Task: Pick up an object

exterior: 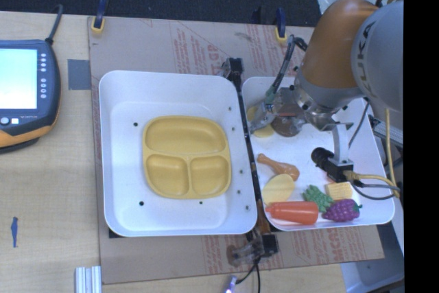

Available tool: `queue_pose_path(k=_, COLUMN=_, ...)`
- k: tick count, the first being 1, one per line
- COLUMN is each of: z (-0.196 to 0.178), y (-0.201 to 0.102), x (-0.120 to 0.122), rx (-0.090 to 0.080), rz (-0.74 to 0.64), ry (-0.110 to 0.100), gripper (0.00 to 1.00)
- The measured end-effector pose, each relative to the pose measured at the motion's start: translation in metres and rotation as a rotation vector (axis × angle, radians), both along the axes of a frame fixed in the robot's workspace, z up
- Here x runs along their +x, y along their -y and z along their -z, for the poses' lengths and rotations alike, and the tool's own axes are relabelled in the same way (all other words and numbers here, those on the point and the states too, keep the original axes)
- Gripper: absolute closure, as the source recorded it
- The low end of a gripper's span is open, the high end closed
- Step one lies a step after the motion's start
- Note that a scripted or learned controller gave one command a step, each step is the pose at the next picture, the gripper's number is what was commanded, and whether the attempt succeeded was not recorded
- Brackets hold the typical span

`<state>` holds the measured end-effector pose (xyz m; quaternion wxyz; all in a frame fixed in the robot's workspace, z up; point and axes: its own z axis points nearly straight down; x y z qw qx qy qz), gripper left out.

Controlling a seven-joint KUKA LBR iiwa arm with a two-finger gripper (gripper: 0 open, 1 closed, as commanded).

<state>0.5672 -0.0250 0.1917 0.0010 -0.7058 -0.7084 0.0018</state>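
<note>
Glossy plastic tray, smooth white bins

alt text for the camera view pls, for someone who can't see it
A grey and orange robot arm reaches over the right bin, which holds toy food. The left bin holds a yellow divided plate.

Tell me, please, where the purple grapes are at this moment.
The purple grapes lie in the right bin, at its near right corner, just right of the green vegetable and below the yellow cheese block.
</note>
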Motion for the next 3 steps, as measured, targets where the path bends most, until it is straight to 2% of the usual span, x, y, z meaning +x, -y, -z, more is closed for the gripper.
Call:
queue_pose_path(k=1, z=0.0, y=0.018, x=-0.076, rx=0.0, rz=-0.001, ry=0.0, gripper=0.0)
queue_pose_path(k=2, z=-0.038, y=0.078, x=0.056, rx=0.001, rz=0.001, ry=0.003, gripper=0.0)
queue_pose_path(k=3, z=0.101, y=0.108, x=0.033, rx=0.001, rz=0.0, ry=0.0, gripper=0.0)
